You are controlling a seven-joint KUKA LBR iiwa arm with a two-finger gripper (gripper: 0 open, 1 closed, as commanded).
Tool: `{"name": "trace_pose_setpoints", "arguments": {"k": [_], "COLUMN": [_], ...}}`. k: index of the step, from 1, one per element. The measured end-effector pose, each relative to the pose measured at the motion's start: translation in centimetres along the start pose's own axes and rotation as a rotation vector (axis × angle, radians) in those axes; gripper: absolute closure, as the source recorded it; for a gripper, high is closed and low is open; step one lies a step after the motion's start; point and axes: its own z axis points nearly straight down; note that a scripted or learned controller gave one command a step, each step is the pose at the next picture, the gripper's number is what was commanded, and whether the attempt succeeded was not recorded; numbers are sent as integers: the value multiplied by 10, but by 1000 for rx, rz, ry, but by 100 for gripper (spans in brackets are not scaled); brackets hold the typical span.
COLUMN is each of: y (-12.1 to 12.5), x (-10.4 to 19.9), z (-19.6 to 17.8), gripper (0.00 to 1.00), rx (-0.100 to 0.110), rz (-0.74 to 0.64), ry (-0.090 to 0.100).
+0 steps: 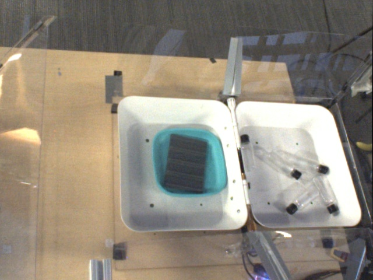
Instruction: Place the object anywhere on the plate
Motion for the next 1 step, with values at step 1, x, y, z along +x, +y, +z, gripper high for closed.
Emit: {"name": "trace_pose_setpoints", "arguments": {"k": [1], "y": [14], "x": [-3], "z": [0], "gripper": [0], "rx": [-1], "rz": [86], "ry": [0]}}
